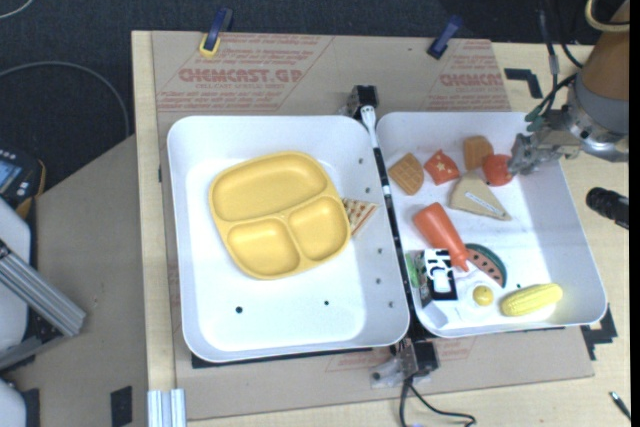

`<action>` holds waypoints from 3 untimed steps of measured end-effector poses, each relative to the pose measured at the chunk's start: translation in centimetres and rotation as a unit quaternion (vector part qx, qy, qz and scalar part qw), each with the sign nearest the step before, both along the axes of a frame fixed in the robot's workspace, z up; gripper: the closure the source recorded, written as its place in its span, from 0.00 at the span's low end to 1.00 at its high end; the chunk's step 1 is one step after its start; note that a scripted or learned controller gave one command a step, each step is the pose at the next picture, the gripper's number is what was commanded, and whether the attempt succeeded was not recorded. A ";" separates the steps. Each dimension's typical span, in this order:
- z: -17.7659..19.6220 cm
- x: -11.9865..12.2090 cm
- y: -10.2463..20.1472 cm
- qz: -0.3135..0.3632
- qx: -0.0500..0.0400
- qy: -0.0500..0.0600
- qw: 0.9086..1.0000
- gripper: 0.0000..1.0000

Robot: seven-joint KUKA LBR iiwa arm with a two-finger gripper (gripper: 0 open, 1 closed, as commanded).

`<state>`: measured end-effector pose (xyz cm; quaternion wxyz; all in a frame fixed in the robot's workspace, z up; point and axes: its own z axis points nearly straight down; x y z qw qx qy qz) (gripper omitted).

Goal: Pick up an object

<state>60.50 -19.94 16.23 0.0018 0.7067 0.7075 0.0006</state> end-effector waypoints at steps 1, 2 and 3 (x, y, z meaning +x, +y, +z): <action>5.7 0.2 1.0 0.000 0.000 -0.001 1.000 1.00; 6.3 0.3 1.0 0.000 0.000 0.000 1.000 1.00; 7.2 -1.7 5.6 0.001 0.002 0.003 1.000 1.00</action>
